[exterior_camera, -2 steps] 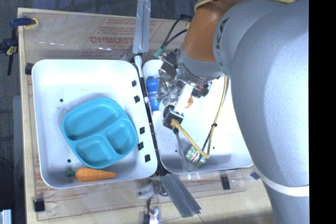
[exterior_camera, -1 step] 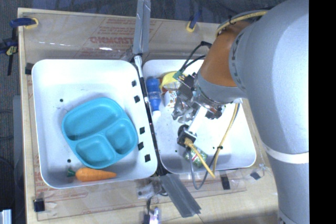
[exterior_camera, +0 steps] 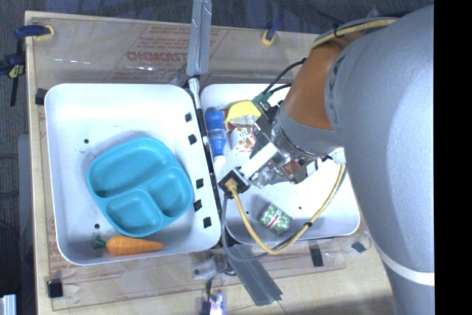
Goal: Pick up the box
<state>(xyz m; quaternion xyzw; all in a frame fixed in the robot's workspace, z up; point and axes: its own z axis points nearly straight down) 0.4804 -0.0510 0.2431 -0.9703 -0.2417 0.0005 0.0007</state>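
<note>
My arm is the biggest thing here, a grey bulk coming in from the right with its orange band above the wrist, bent down over the right bin. Under everything lies the surface, a pale board with red print, and it carries the two white bins side by side. The left bin sits well to the left of my end effector, across the divider. In that bin the blue tray with three compartments lies far left of my end effector, and an orange carrot lies just below the tray, near the bin's front wall. My end effector hangs low inside the right bin, towards its left half; wrist parts and cables crowd around it, and I cannot tell whether it is spread or closed, nor whether anything sits in it. A yellow cable loops below it across the bin floor. The box, white with red and orange print, lies just up and left of my end effector, partly hidden by my wrist. A blue bottle lies left of it along the bin's left wall. A yellow object sits just above the box. A small green packet lies below my end effector.
</note>
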